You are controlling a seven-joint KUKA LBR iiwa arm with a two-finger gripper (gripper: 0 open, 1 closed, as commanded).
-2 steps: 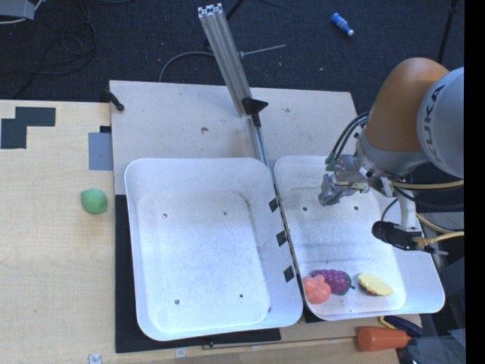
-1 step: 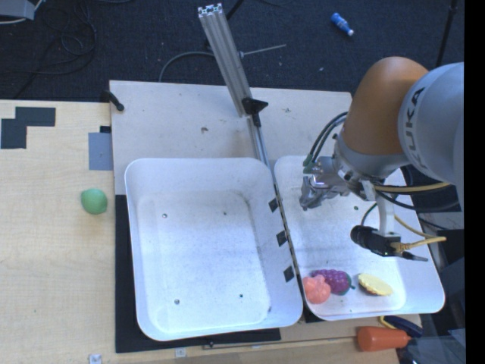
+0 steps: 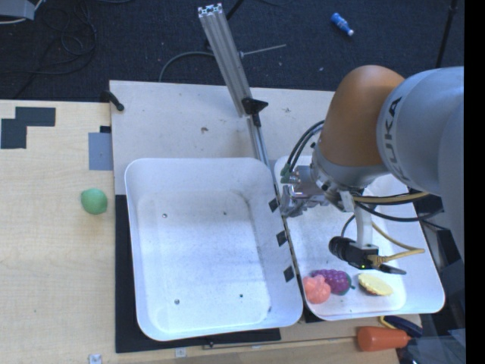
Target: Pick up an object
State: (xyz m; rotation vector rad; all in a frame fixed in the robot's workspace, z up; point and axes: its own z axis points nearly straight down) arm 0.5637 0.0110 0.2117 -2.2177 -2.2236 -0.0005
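The things worth going for are three small pieces bunched at the near end of the right bin (image 3: 421, 303): a pink lump (image 3: 317, 288), a purple bunch of grapes (image 3: 334, 280) touching it, and a yellow slice (image 3: 374, 284) just beside the grapes with a small gap between. From where I stand the yellow slice looks the easiest pick, since it lies a little apart. The pink lump and the grapes press together, so a grab there could catch both or nudge one away.

The tool (image 3: 294, 197) hangs at the far part of the same bin, close to the rim it shares with the left bin (image 3: 138, 174), and well apart from all three pieces. I can't tell whether it is spread or pressed together; the wrist and cables crowd it.

To do this well, I'd say it should travel toward the near end, settle straight above one piece, come down spread wide, and close only once it straddles the piece, keeping off the bin wall.

Further out, a green ball (image 3: 94, 201) sits on the tabletop (image 3: 45, 279) left of the bins, and an orange thing (image 3: 383, 338) lies just outside the right bin's near edge.
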